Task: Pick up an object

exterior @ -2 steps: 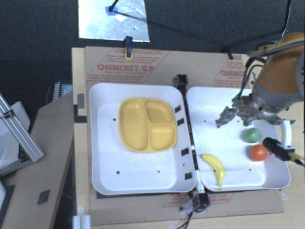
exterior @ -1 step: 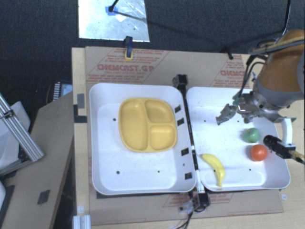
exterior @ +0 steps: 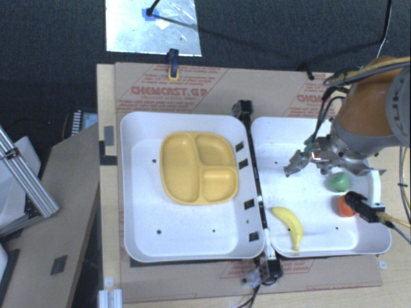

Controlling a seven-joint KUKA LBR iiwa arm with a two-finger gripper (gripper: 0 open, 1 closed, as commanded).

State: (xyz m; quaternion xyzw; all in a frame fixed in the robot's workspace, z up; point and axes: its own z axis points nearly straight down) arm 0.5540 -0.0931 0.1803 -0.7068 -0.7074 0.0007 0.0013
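Seen from above: a desk (exterior: pixel 108 172) laid with brown board, carrying two shallow white bins side by side. Left bin (exterior: pixel 138 236) holding a yellow divided plate (exterior: pixel 196 167), roughly centred. Right bin (exterior: pixel 282 140) holding three small things toward its near and right side: a banana (exterior: pixel 290 225) by the near wall close to the divider, a green ball (exterior: pixel 337 183) further right, an orange-red thing (exterior: pixel 347 206) just beside and below the ball, partly behind a black part of the arm.

Reaching in from the right, the grey arm (exterior: pixel 376 101), orange band above the wrist. Fingers (exterior: pixel 297 165) low over bare bin floor, left of the ball and above the banana, clear of both. Nothing between them; whether spread or closed, impossible to tell at this size.

Likely handling: banana light, curved, smooth-skinned, best taken across its thicker middle, narrow way. Ball light too, apt to roll off if pinched off-centre; best squeezed square across its widest part.
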